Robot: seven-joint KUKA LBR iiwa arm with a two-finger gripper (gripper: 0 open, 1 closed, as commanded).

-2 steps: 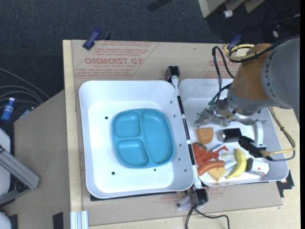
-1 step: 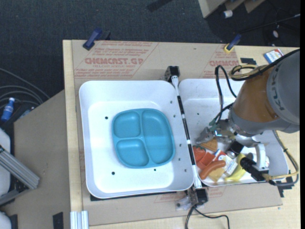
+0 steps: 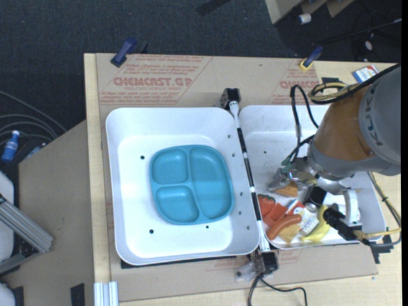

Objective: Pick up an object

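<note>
A blue divided plate (image 3: 191,183) lies in the left white bin (image 3: 127,132). In the right bin (image 3: 268,123), several small items are heaped at the near side: red and orange pieces (image 3: 275,210), a yellow banana-like piece (image 3: 317,233) and a small white labelled thing (image 3: 307,222). The arm comes in from the right, its orange band (image 3: 344,129) above the wrist. My gripper (image 3: 294,178) is down in the right bin at the top edge of the heap, right over a tan-orange piece (image 3: 287,190). The wrist covers the fingertips.
A black divider strip (image 3: 245,164) runs between the two bins. Black cables (image 3: 299,116) loop over the right bin's far side. Blue and yellow clamps (image 3: 124,51) hold the cardboard bench top at the back.
</note>
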